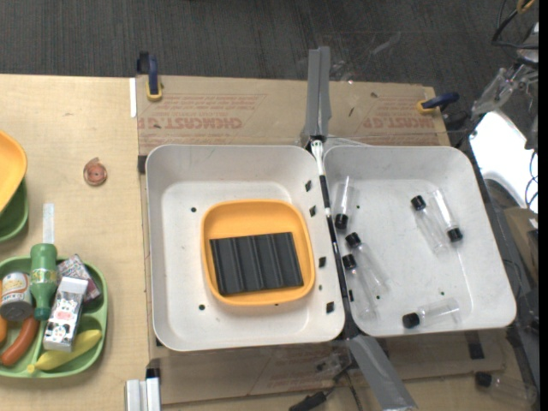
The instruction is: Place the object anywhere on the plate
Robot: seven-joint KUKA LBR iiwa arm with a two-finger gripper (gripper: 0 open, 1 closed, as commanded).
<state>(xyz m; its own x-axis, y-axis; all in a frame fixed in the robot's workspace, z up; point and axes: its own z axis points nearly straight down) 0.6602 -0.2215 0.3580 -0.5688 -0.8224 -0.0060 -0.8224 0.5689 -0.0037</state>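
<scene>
An orange plate (224, 219) with rounded corners lies in the middle of the left white bin (171, 187). A black ridged rectangular object (257, 261) rests flat on the plate, well inside its rim and a little toward the near side. In the right white bin (479, 255) several clear tubes with black caps lie scattered: one by the left wall (342, 202), a pair at the upper right (435, 217), one near the front (428, 315).
On the wooden bench to the left stands a green tray (86, 349) of toy food, with an orange dish (8, 174) at the edge and a small pink disc (95, 172). Cardboard (231, 114) lies under the bins. Cables and white equipment (505, 139) crowd the upper right.
</scene>
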